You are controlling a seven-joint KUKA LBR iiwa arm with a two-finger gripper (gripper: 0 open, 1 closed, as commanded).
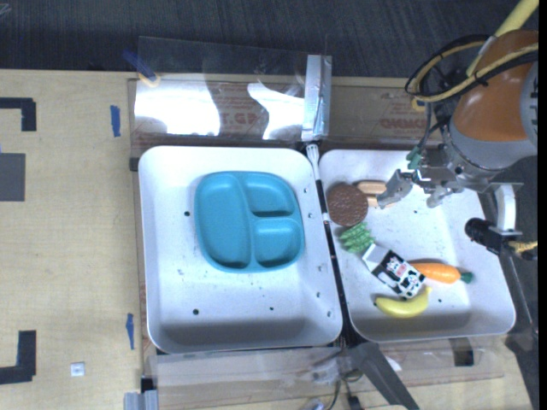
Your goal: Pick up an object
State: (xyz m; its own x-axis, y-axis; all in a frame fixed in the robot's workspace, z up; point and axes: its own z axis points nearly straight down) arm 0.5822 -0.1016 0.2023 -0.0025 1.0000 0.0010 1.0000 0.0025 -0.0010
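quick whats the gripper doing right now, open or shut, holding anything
gripper: open, fingers spread, nothing between them; it hangs over the right bin, right of the brown round patty.

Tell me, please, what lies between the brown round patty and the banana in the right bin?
In the camera view, a green leafy piece and a black-and-white packet lie between the patty and the banana.
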